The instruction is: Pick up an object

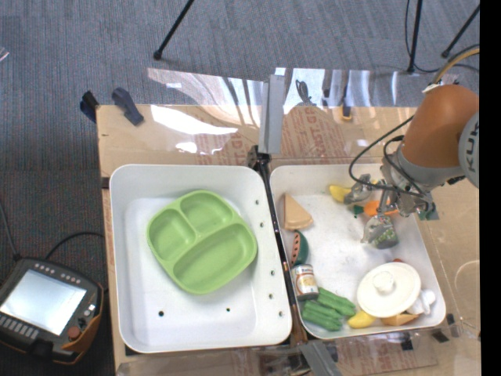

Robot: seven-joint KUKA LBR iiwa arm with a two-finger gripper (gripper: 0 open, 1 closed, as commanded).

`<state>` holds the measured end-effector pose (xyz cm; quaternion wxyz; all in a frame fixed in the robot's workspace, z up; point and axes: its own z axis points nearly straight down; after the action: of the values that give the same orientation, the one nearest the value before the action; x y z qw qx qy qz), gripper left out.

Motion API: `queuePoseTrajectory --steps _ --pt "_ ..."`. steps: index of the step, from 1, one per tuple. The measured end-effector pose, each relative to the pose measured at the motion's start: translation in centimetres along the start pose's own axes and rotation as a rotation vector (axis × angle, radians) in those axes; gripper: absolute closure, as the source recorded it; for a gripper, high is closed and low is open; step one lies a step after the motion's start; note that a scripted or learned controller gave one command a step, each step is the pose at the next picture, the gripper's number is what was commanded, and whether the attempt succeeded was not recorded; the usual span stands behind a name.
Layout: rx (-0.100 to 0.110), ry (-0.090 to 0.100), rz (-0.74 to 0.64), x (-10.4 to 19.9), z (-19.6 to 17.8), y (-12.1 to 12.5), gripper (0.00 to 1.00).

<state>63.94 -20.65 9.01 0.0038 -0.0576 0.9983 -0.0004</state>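
The gripper [381, 224] hangs over the right bin [348, 245], its fingers seemingly clamped on a small grey-green object [383, 234] near the far right side, which looks light, rigid, slippery and best held across its narrow middle

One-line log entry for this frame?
phase: reach | gripper: low over right bin, at a greenish object | grasp: unconfirmed | green tray: left bin
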Motion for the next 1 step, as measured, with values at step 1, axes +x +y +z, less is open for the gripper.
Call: queuePoseTrajectory --steps 1 --pt "-0.003 0.005 -0.033 0.69 0.19 0.00 0.00"
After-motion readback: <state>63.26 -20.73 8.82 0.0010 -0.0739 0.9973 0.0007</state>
